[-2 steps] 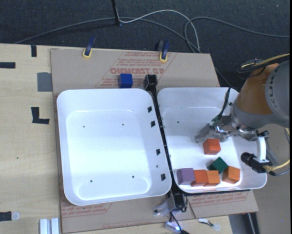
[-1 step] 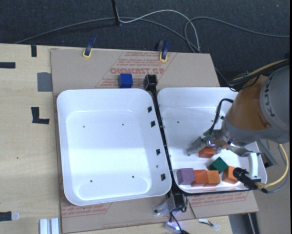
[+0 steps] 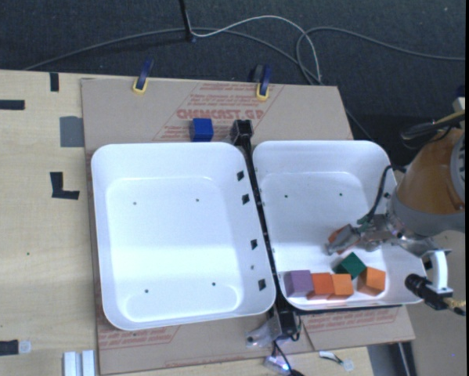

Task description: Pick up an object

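Note:
The right bin (image 3: 320, 159) holds a row of small blocks along its front wall: a purple block (image 3: 298, 282), two orange blocks (image 3: 322, 286) (image 3: 341, 285), a dark green block (image 3: 349, 266) and another orange block (image 3: 373, 280). My gripper (image 3: 345, 240) reaches in from the right and hangs low over the bin floor, just above and slightly left of the green block. Nothing shows held in it. The grey and orange arm (image 3: 430, 190) covers the bin's right rim.
The left bin (image 3: 171, 159) lies beside the right one, with black clips (image 3: 254, 210) along the shared rim. A blue block (image 3: 202, 128) sits on the cardboard behind the bins. Cables run across the dark floor at the back.

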You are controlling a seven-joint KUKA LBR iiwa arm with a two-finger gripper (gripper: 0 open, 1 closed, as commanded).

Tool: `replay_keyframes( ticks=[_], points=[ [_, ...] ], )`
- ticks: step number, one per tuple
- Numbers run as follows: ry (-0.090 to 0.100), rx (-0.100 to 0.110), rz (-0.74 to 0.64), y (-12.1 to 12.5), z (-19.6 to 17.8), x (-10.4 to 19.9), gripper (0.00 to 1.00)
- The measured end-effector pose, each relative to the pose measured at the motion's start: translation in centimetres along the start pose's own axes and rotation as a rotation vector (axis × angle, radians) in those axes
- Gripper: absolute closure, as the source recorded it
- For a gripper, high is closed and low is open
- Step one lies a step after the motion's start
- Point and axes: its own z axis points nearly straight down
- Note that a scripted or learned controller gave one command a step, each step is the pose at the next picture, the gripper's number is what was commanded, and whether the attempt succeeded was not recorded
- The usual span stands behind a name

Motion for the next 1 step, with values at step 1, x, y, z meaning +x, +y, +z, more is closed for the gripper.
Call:
replay_keyframes(
  ticks=[1],
  points=[
    [0.0, -0.001, 0.024, 5.77, 0.03, -1.4, 0.0]
  ],
)
